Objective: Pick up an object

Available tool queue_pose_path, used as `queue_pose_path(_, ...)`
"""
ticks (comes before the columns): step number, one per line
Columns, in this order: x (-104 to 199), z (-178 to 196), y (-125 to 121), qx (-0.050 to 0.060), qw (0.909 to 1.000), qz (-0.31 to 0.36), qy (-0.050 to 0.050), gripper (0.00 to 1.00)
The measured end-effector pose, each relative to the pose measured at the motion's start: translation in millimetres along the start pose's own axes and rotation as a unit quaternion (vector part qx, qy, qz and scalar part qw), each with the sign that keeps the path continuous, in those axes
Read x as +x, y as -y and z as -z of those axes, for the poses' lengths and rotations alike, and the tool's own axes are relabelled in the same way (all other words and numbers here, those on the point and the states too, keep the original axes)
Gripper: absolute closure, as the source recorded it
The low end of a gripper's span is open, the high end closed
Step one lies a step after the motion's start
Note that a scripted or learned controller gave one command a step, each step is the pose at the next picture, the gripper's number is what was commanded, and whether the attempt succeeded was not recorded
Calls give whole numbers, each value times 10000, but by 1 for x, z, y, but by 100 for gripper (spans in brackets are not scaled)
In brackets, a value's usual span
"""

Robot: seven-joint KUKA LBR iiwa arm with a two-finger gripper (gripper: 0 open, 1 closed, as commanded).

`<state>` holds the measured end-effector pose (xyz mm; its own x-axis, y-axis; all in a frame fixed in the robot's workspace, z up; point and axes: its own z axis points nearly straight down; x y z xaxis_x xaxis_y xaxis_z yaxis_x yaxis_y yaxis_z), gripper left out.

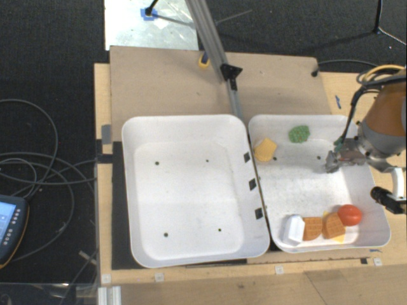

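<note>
The right bin [305,189] holds a green leafy lump [299,133] at its back and a yellow chunk [265,149] near its back left wall. Along its front lie a white piece [293,229], two orange-brown waffle-like pieces [312,228] [333,225] and a red ball [349,215]. My gripper [333,162] hangs over the bin's right side, near the right wall, apart from every object. The wrist hides how its fingers stand.
The left bin [191,189] stands beside the right one, with black clips [252,183] along the shared edge. A grey pole [210,37] slants across the back of the bench. Cables and a pendant [9,224] lie on the floor at left.
</note>
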<state>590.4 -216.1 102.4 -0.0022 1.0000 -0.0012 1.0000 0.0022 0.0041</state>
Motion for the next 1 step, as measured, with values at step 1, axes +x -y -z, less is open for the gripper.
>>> queue_pose_path(1, 1, 65, -4, -23, 10000, 18, 9, 100)
